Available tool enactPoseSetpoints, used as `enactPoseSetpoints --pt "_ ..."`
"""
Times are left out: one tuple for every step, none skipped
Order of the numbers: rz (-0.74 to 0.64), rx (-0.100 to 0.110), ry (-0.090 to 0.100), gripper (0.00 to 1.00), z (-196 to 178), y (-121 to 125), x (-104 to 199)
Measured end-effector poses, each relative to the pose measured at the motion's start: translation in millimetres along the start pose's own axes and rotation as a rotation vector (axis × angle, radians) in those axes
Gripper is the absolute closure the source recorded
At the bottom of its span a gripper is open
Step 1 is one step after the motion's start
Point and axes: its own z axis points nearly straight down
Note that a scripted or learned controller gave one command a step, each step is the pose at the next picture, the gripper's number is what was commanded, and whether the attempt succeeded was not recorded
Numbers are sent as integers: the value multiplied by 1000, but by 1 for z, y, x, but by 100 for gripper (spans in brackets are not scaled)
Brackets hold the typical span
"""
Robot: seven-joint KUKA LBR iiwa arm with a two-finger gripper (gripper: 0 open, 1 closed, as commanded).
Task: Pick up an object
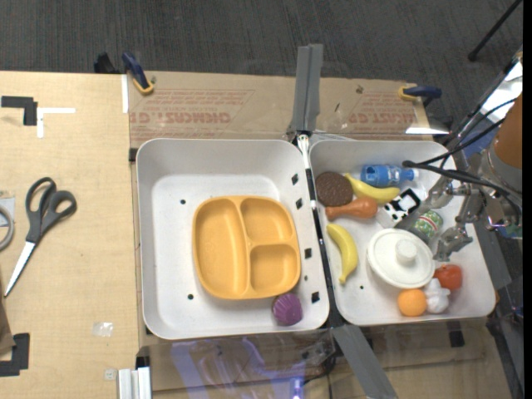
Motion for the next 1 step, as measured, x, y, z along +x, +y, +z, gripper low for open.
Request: enactPoseSetpoints --pt "57 2 -6 0 90 20 -55"
